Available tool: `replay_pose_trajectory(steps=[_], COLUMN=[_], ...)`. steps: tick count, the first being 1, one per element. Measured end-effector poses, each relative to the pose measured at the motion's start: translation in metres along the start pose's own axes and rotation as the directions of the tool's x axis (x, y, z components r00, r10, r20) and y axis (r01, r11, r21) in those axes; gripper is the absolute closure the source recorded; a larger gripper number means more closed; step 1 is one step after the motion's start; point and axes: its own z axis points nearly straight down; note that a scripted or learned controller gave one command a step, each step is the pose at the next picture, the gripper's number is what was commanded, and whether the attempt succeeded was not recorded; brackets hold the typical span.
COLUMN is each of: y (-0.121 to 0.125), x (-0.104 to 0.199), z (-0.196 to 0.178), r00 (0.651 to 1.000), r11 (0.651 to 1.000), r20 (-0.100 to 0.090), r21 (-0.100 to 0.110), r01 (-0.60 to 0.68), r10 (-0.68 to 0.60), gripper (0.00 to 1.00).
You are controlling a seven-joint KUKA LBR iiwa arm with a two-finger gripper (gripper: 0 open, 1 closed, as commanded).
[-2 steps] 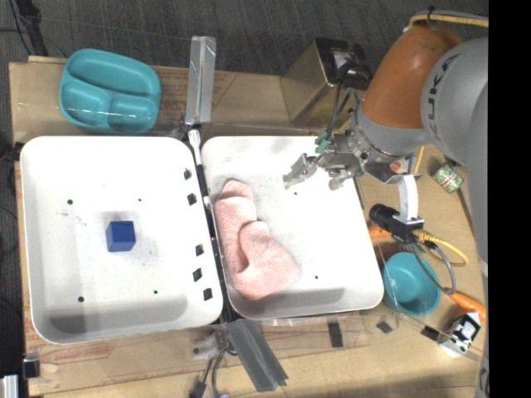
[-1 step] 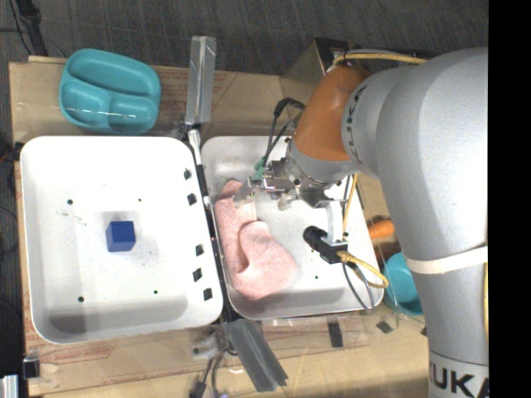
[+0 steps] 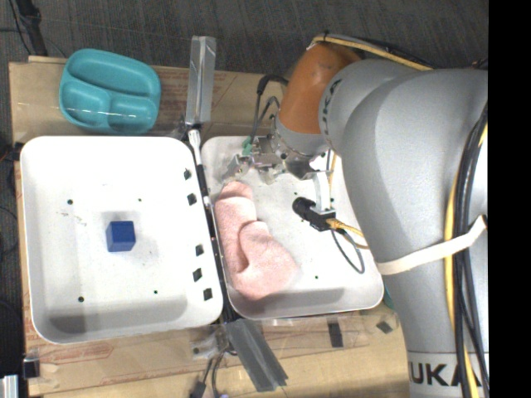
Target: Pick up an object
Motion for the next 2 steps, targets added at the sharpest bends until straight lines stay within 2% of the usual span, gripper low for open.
replay_pose_trajectory(steps=[1,2], y=[-0.026,0.001], x=[0.013,0.006], z=[0.000,-0.001], r00=[0.998,0.997], r11=[0.998,0.997], r20=[0.000,0.001], r21=[0.001,-0.002], r01=[0.058,0.082], r10=[-0.058,-0.082], gripper=[0.00,0.00])
